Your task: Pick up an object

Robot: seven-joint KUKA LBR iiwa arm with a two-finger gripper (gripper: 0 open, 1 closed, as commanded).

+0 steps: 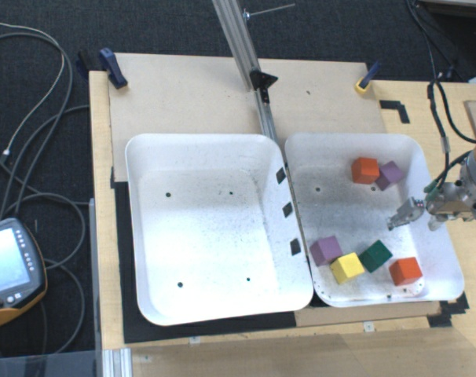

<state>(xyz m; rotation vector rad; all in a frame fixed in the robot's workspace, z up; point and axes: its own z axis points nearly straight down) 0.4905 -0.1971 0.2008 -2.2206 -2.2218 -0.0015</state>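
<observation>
Looking down at the bench (pixel 183 100), you see two shallow white bins side by side on a tan board. Your left bin (pixel 144 210) shows only dark specks and a few small dots on its floor. Your right bin (pixel 316 155) holds all six blocks.

At the far end of that bin an orange block (pixel 365 170) sits touching a purple block (pixel 389 175) on its right. At the near end, four more lie in a loose row: a second purple block (pixel 326 250), then a yellow block (pixel 348 267) just beside it, a dark green block (pixel 375 256) touching the yellow one's right corner, and a second orange block (pixel 405 271) near the bin's right wall.

Your gripper (pixel 401 217) comes in from the right edge, over the right bin's rim, between the far pair and the near row. It sits apart from every block, and nothing is between its fingers. At this size you cannot tell whether those fingers are apart or together.

A metal pole (pixel 238 42) slants down from the top to the gap between the bins. A blue clamp (pixel 112 67) grips the board's far left corner and a yellow and blue clamp (pixel 367 78) the far right. A handheld pendant (pixel 10 269) with a lit screen lies at the left edge among grey cables (pixel 34 132); its screen text is too small to read, and you find no legible writing anywhere else.
</observation>
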